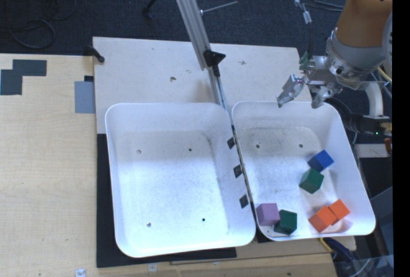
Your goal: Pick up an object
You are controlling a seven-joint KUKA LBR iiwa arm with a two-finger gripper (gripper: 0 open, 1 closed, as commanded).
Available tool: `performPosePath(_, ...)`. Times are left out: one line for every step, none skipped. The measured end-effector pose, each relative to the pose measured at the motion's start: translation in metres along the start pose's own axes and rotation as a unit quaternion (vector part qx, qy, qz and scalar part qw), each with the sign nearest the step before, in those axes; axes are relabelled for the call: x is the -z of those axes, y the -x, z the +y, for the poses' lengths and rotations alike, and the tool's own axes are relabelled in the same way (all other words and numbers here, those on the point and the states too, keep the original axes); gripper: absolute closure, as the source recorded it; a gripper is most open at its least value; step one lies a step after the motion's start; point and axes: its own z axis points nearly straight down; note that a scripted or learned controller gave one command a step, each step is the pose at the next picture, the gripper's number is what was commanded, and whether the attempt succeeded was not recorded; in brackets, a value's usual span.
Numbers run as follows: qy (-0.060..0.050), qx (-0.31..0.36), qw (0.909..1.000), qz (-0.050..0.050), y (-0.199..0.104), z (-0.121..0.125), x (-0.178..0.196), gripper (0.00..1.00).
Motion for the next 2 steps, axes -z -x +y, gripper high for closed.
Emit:
performPosePath(-0.004, -0.003, 1.0, 0.0, 0.053, -0.027, -0.149, 0.0)
performPosePath(0.004, 0.0, 1.0, 0.0, 0.007, -0.052, -0.049, 0.0)
